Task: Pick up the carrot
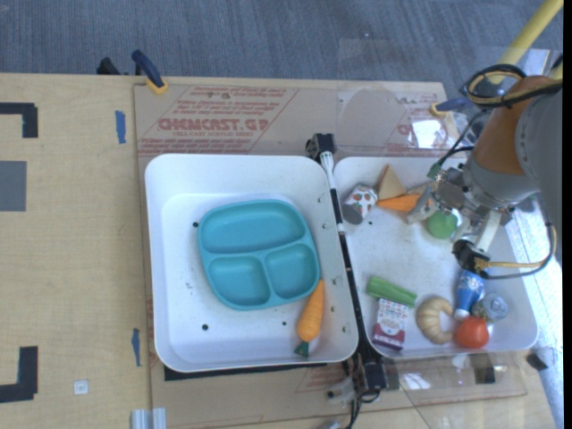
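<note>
— What surrounds the carrot (311, 312)?

— It lies in the left bin (170, 266), orange with a green stub, leaning on the teal three-section plate (257, 253) by the bin's right wall.

— And the arm?

— Its gripper (427, 206) hovers over the right bin (529, 324), near a green ball (441, 225) and one orange wedge (398, 203) — whether the jaws are released or clenched, I cannot tell.

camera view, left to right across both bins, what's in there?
Teal divided plate → carrot by its lower right corner → green stick → croissant → red tomato. The pincer sits over the right bin's upper part, near a second orange piece; small items there overlap, so skipped.
</note>
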You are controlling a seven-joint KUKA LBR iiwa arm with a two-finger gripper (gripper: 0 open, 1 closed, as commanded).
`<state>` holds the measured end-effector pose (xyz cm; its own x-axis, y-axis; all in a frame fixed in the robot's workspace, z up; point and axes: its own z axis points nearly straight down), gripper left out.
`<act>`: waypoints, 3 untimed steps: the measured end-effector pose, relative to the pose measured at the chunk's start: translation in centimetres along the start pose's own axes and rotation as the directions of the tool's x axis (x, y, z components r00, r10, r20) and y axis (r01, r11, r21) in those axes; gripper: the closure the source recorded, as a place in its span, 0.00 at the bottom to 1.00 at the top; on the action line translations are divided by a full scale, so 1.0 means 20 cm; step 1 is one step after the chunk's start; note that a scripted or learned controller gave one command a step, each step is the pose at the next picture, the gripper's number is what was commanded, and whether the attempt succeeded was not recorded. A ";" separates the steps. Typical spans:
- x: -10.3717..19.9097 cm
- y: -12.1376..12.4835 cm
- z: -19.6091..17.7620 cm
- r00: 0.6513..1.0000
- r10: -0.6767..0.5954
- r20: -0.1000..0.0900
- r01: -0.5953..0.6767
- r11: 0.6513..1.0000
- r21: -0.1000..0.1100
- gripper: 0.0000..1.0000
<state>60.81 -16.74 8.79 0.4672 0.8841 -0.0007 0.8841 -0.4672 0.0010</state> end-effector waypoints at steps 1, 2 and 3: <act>0.22 -0.09 0.00 0.990 0.140 -0.001 -0.140 0.990 -0.001 0.00; 0.35 -0.10 0.00 0.943 0.333 0.006 -0.333 0.943 0.001 0.00; 0.25 -0.05 -0.43 0.929 0.369 -0.003 -0.369 0.929 -0.003 0.00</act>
<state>62.33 -11.90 17.46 0.7604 0.6494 0.0029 0.6494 -0.7604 0.0044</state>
